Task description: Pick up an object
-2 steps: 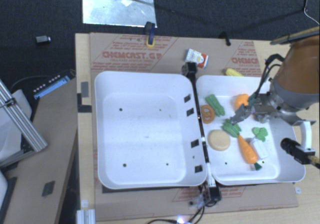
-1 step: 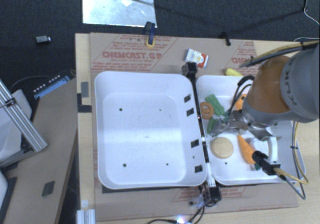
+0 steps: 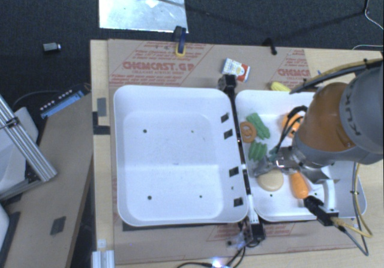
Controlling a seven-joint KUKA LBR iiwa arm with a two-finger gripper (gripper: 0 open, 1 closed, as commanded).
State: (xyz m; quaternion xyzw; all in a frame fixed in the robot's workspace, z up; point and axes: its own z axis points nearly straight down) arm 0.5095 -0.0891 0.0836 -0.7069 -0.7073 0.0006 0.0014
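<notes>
The right bin (image 3: 270,98) holds several small objects. Two green pieces (image 3: 258,124) (image 3: 258,150) lie near its left wall, with an orange-brown ring (image 3: 247,131) beside the upper one. A beige round piece (image 3: 270,181) and an orange carrot-like piece (image 3: 299,185) rest near the front. Another orange piece (image 3: 290,123) shows at the arm's edge. My gripper (image 3: 267,167) is low in this bin, just above the beige piece and just below the lower green piece. The grey and orange arm (image 3: 330,126) covers the bin's right half.
The left bin (image 3: 174,156) lies beside the right one, with a black-clipped divider (image 3: 237,147) between them. Behind the bins on the cardboard sit a small white and red carton (image 3: 235,69), a yellow piece (image 3: 279,87) and a blue and yellow clamp (image 3: 179,41).
</notes>
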